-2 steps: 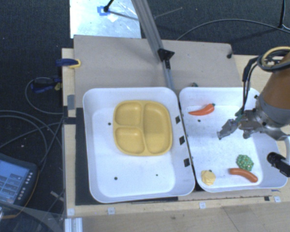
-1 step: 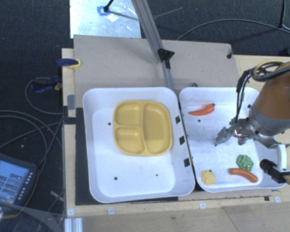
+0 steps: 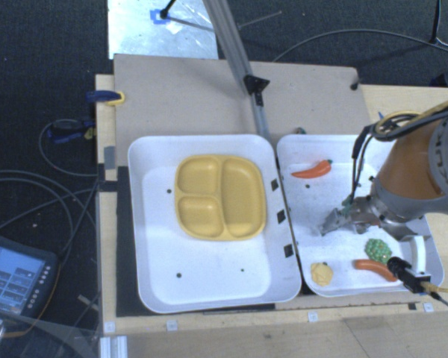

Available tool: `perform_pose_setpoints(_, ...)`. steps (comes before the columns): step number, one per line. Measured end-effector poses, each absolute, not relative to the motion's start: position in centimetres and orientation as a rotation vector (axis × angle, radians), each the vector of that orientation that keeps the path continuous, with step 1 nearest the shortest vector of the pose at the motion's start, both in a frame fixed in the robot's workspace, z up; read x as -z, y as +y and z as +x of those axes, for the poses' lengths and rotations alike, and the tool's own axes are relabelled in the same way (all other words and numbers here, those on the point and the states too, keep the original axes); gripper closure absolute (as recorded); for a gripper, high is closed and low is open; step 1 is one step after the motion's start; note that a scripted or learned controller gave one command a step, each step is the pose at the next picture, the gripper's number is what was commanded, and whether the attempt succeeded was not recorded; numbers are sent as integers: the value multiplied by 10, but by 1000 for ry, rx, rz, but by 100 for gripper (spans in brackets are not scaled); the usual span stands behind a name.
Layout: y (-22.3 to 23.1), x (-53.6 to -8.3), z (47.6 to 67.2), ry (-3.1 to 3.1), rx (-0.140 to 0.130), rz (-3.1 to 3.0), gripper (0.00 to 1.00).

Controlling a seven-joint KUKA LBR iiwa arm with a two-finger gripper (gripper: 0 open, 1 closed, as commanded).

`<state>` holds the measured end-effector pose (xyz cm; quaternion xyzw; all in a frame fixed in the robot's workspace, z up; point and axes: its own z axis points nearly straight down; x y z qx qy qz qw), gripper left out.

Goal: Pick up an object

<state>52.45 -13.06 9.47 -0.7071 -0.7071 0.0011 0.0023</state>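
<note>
The right bin [image 3: 299,155] holds an orange carrot [image 3: 311,171] near its far side. A green bumpy piece [image 3: 378,248], an orange-red sausage-shaped piece [image 3: 373,268] and a small yellow piece [image 3: 322,274] lie near its front. My gripper [image 3: 334,222] hangs over the middle of the right bin, pointing left, with the bin floor under it. It sits left of the green piece and below the carrot. Nothing shows between its fingers.
A yellow three-compartment plate [image 3: 220,197] lies in the left bin [image 3: 157,274]. A grey pole [image 3: 235,47] slants across the board behind the bins. Cables and a pendant [image 3: 11,274] lie on the floor to the left.
</note>
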Motion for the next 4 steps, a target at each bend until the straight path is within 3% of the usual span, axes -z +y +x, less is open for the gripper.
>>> perform_pose_setpoints(1, -131, -108, 526, -2222, 2, -2222, 100)
perform_pose_setpoints(3, -139, -201, 529, -2232, 6, -2219, 100)
perform_pose_setpoints(4, -136, -252, 541, -2234, 7, -2219, 100)
